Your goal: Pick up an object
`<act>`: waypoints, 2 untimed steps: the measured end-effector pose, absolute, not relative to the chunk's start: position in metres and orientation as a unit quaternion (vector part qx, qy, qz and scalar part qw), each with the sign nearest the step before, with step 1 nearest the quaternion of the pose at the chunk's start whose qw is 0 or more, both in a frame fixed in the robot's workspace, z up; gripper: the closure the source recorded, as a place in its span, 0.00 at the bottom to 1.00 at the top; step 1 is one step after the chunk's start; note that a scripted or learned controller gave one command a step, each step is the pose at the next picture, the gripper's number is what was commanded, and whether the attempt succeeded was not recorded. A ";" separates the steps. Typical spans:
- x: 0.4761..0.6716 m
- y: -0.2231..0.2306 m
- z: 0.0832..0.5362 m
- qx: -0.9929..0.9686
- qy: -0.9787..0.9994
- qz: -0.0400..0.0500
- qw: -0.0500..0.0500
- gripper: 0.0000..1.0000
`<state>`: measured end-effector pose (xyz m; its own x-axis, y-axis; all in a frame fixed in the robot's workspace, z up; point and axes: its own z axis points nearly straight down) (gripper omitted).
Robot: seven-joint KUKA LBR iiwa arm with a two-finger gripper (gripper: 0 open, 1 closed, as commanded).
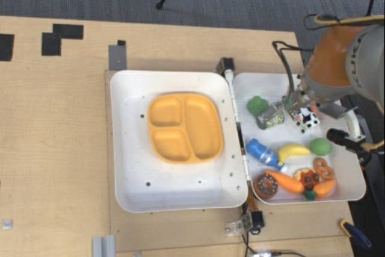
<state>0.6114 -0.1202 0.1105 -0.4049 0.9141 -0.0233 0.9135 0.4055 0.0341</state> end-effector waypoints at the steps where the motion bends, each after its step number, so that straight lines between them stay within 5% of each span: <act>1: 0.611 -0.120 0.111 0.535 0.844 0.008 0.019 0.00; 2: 0.612 -0.120 0.111 0.519 0.854 0.007 0.020 0.00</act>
